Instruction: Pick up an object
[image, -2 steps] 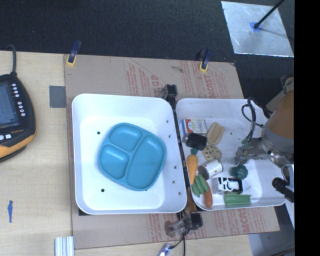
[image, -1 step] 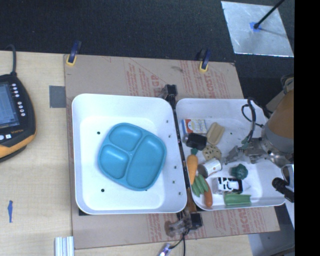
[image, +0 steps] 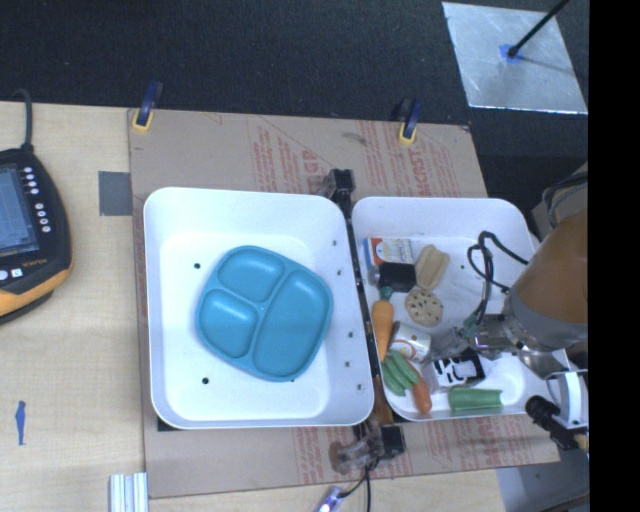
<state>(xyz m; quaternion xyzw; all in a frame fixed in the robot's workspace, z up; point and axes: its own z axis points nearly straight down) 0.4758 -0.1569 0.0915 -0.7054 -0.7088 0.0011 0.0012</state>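
The right bin (image: 500, 215) holds several toy foods. An orange carrot (image: 382, 320) and green pods (image: 398, 372) lie along its left wall. A dotted round cookie (image: 424, 306) and a tan bread piece (image: 432, 266) sit near the middle. A printed carton (image: 392, 249) and a black block (image: 397, 276) lie at the back left. A green cucumber (image: 474, 400) rests at the front edge. My gripper (image: 462, 358) is low inside this bin, just above the cucumber and to the right of the cookie, with the orange-banded arm behind it.
The left bin (image: 170, 300) carries a blue divided plate (image: 264, 312). A small red-and-white item (image: 410, 347) and a short orange piece (image: 421, 395) lie by the pods. A teach pendant (image: 25, 230) rests on the bench at far left.
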